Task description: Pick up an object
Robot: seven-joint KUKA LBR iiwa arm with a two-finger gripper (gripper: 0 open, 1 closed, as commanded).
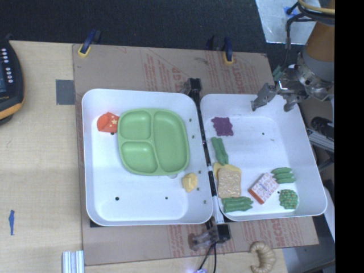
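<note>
My gripper [277,100] hangs over the far right rim of the right bin [256,138], open, with nothing between its fingers. Below it in that bin lie a purple grape bunch [222,125], a green pod [219,149], a slice of toast [229,182], green beans [237,204], a red-and-white packet [264,187], a green pea pod [282,174] and a broccoli piece [288,198]. The left bin [102,192] holds a green divided plate [153,141], a red piece [107,122] and a yellow piece [189,181].
A black-and-orange pendant [8,78] lies at the left edge of the bench. Clamps [228,56] hold the cardboard at the back. A tan curled item [263,256] lies in front of the right bin.
</note>
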